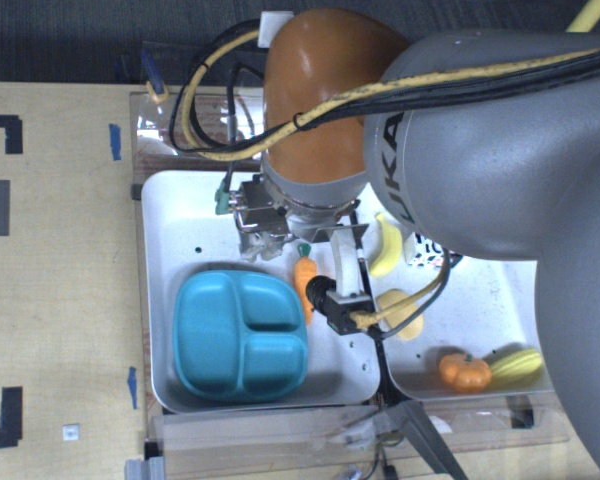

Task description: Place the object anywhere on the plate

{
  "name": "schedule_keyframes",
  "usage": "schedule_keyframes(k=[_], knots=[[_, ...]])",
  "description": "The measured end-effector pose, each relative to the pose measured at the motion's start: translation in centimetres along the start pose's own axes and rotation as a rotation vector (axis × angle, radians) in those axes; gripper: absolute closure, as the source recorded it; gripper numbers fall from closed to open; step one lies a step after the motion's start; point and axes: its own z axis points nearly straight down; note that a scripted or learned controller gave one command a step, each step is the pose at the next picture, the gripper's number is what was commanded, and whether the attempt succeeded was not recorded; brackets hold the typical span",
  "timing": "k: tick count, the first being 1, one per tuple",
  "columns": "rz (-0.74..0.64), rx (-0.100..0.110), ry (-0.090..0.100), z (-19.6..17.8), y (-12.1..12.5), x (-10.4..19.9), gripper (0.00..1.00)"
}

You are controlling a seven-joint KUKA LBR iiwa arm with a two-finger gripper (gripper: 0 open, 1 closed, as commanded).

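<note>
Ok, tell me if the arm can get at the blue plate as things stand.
Probably yes. The gripper hangs just beside the blue plate in the left bin, and nothing lies on the plate's compartments. A small orange carrot sits at the plate's right edge under the wrist.

You saw the carrot [305, 283], orange and slim, lying at the three o'clock rim of the blue divided plate [240, 335], partly hidden.
</note>
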Motion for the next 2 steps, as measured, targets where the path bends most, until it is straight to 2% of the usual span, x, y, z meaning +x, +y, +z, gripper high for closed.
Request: schedule_keyframes(k=[1,2], knots=[[0.228,-0.010,0.002,-10.1,-1.5,-1.4,1.00],[0.228,-0.002,0.000,-8.8,-4.7,-2.3,1.00]])
